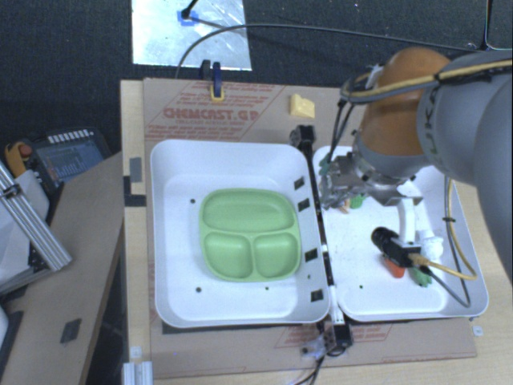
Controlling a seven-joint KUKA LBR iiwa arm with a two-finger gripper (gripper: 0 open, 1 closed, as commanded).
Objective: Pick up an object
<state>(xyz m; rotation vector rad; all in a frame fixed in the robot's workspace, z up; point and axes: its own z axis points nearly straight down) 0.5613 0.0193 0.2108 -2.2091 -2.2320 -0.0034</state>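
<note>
Orange piece [394, 268] and green piece [422, 277] are lying at lower right in the right bin [361, 297], as the gripper [345, 199] is hanging over that bin's upper left, its state impossible to tell, and a plate [248, 233] is sitting in the left bin [172, 239].

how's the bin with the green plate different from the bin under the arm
The plate bin holds one large green plate; the arm-side bin holds small bits, an orange piece and a green piece. The gripper hangs over the arm-side bin, not the plate bin. Both are shallow and white.
</note>
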